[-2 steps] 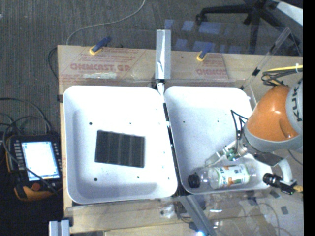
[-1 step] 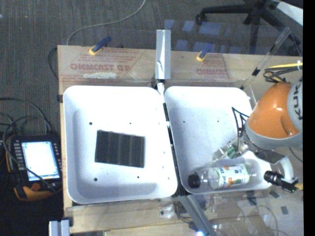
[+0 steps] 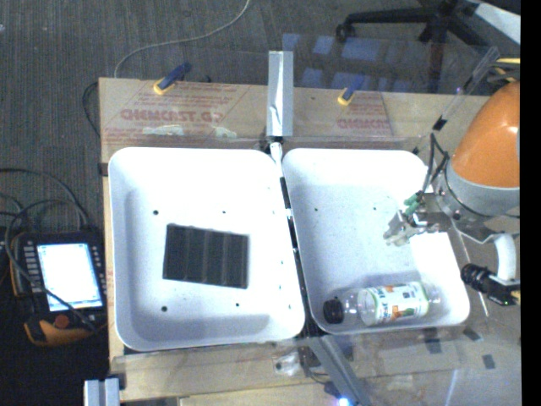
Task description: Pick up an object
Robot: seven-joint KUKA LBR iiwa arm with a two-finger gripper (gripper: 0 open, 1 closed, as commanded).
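Your gripper hangs over the right bin, near its right wall, w/ the grey arm and its orange band coming in from the right edge. Nothing is between the fingers that you can see, but at this res. you can't tell if they're open or closed, so treat that as unknown. The bottle lies on its side along the front of the right bin, black cap toward the left, clear body w/ a white, orange and green label; it sits below the gripper in the view and apart from it, not touching. In the left bin you've got a flat dark rectangular pad lying roughly mid-bin, a bit toward the front, clear of the walls. The two bins sit side by side on a cardboard-covered bench, w/ two yellow clamps at the back edge. Off the bench at far left, a handheld controller w/ a lit white screen sits on the floor amid cables.
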